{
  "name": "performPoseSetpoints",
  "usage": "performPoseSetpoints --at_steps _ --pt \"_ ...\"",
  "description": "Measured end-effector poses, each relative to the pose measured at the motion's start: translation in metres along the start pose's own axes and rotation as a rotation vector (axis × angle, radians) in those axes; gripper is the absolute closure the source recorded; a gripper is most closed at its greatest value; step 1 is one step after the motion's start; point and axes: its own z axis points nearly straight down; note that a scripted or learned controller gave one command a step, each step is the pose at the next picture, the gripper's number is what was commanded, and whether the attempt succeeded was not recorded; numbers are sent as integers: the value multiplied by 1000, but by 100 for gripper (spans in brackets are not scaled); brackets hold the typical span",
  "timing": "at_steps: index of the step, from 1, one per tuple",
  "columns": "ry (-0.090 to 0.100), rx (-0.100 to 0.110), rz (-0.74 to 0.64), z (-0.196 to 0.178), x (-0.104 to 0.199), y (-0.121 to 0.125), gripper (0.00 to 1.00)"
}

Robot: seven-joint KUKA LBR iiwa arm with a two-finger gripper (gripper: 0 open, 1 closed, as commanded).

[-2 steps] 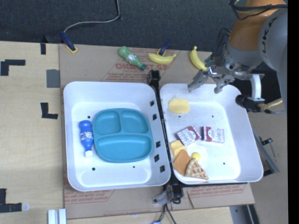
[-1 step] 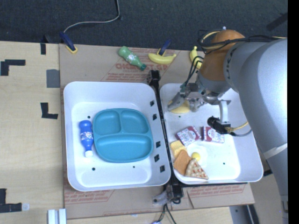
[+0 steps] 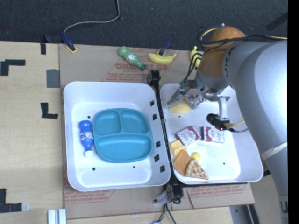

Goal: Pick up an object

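hand (image 3: 183,98): low in right bin (image 3: 243,169), far-left corner, over a yellow item (image 3: 180,108); grip state cannot tell | packets (image 3: 200,135), waffle (image 3: 196,169), bread (image 3: 181,161): near side | left bin (image 3: 77,171): blue plate (image 3: 123,135), bottle (image 3: 86,137)

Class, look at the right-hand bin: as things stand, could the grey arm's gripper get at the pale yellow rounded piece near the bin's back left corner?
Probably yes. The gripper is directly above the pale yellow rounded piece, with nothing lying on top of it; the bin wall alongside may crowd one finger.
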Motion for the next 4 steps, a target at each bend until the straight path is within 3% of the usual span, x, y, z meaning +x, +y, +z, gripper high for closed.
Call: performPoseSetpoints --at_steps 1,2,3,4 --pt "-5 -2 1 -12 -3 0 100" --pt "-5 -2 1 -12 -3 0 0" --pt "-1 -1 2 -1 3 -25 0" --pt "0 -1 2 0 5 -9 0"
